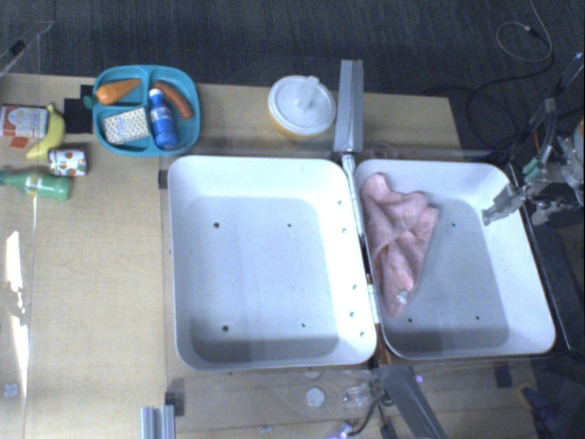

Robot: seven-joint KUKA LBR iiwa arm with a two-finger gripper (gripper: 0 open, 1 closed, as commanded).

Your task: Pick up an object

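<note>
A pink cloth (399,241) lies crumpled on the left side of the right bin (512,337). It looks soft, light and floppy, so pinching a raised fold should work best. The end effector (501,208) sits at the bin's right rim, away from the cloth; I cannot tell if it is open.
</note>
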